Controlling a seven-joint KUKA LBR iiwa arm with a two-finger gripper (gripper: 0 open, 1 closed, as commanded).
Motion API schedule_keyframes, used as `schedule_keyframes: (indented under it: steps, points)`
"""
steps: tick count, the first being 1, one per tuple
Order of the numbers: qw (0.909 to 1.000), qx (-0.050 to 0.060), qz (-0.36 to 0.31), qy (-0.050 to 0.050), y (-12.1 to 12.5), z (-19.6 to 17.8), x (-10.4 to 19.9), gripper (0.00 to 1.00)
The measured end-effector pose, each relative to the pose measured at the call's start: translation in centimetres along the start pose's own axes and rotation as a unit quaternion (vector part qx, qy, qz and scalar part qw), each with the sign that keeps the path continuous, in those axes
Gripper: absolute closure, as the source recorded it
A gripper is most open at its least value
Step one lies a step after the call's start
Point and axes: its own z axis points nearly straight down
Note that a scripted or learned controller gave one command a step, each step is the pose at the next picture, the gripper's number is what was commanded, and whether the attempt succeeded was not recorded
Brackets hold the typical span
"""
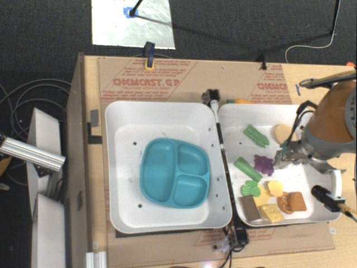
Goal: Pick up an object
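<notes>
Gripper [283,156] sits low in the right bin [290,111], centre-right of frame, just right of the purple grape cluster [263,163]; can't tell its state. Green pieces [256,135] and [247,168] lie left of it; yellow, tan and brown items are bunched at the bin's lower edge. Left bin [125,121] holds a blue divided plate [174,172].

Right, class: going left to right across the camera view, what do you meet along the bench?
Left white bin → blue divided plate → right white bin → long green toy → purple grape toy → hand → orange band on the arm.
</notes>
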Motion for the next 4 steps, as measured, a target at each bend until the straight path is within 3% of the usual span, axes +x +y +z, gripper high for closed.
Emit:
schedule_keyframes:
  steps: [1,2,3,4]
  points:
    - [1.0000,0.000,0.000,0.000,0.0,0.0,0.0,0.00]
    - [1.0000,0.004,-0.002,0.001,0.0,1.3,4.4,0.00]
    - [1.0000,0.000,-0.003,0.000,9.0,1.2,1.0,0.00]
    - [1.0000,0.007,0.000,0.002,2.9,1.4,2.9,0.00]
